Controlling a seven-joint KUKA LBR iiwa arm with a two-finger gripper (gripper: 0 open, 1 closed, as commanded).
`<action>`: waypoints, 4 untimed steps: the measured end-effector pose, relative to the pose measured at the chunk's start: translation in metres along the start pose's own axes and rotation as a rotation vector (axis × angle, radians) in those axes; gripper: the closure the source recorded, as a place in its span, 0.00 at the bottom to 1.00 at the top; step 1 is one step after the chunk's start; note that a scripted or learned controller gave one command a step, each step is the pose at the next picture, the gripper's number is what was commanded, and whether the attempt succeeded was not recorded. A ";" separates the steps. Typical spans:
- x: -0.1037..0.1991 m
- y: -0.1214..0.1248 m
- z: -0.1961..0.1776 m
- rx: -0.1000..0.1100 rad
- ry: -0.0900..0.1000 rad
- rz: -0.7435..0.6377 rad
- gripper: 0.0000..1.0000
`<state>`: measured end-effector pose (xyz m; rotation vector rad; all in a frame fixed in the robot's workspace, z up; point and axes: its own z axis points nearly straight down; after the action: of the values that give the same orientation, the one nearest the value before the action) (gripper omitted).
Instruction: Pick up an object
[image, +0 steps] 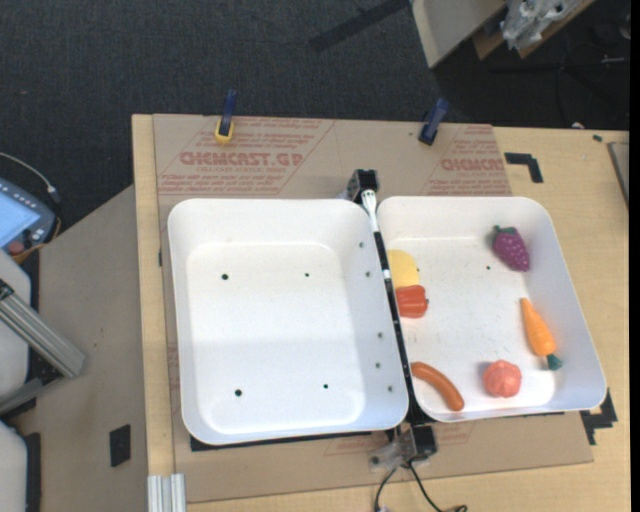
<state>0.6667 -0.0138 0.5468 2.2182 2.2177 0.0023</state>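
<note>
- Camera view: the gripper (540, 22) hangs high beyond the bench; whether it is apart or together cannot be told.
- Nearest below it, purple grapes (510, 248) lie in the right bin (470, 212).
- Further off, a carrot (538, 332), then a red pepper (411, 300).
- Furthest, a sausage (437, 386).
- Nothing is picked up yet; reach, grasp and lift all remain.

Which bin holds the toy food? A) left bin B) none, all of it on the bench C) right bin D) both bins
C: the grapes, carrot, tomato, sausage, red pepper and yellow piece all lie in the right bin.
</note>
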 end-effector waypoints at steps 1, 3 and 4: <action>0.000 0.000 -0.011 -0.005 -0.002 0.000 1.00; -0.018 0.000 0.014 0.009 0.001 0.003 1.00; -0.017 0.000 0.000 -0.001 -0.001 0.001 1.00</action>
<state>0.6667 -0.0307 0.5468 2.2188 2.2160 0.0023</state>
